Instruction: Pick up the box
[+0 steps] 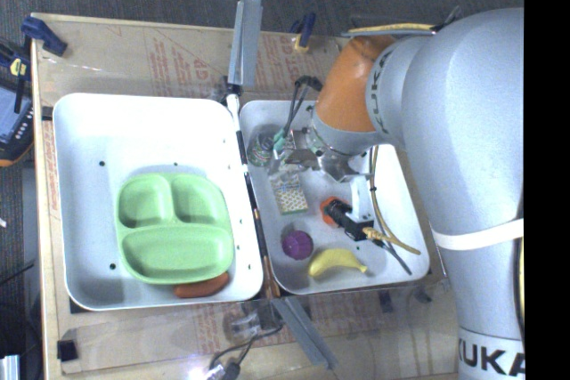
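Box (290, 195), small and patterned, lies flat on the floor of the right bin (411, 218), and I take the banana (337, 263) at that bin's near wall as my mark. From the banana, the box is farther into the bin and a little toward the left bin (89, 147). The gripper (287, 157) hangs just beyond the box, on the side away from the banana, close above it. I cannot tell from this slant whether the pincer is apart or together, and I see nothing clamped in it. A purple ball (297, 243) rests just beside the banana, between it and the box. Well to the banana's left, across the two bin walls, a green divided plate (175, 229) lies in the left bin. A reddish-brown sausage-like thing (201, 286) pokes out from under its near edge.
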`<state>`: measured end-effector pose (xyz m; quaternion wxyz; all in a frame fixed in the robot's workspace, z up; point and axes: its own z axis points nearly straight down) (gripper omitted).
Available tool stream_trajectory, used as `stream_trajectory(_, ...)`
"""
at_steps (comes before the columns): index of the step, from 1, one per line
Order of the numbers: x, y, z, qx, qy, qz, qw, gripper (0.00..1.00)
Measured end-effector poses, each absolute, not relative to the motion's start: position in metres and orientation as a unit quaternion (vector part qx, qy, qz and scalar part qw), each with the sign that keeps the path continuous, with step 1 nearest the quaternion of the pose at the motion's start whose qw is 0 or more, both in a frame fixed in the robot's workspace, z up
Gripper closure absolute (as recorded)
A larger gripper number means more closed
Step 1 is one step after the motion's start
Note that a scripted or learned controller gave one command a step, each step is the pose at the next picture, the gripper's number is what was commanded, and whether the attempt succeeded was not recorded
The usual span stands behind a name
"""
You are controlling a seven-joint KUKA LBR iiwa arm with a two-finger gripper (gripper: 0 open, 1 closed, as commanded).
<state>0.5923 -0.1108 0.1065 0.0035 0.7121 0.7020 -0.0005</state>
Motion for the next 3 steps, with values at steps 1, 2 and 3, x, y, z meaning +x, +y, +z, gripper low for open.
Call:
stream_trajectory(1, 0.592, -0.111, 0.106, 0.712, 0.702, -0.0004, 0.004, 0.0)
stream_trajectory(2, 0.549, -0.124, 0.092, 0.704, 0.71, -0.0011, -0.001, 0.0)
stream_trajectory(3, 0.549, -0.125, 0.101, 0.702, 0.712, -0.0022, -0.001, 1.0)
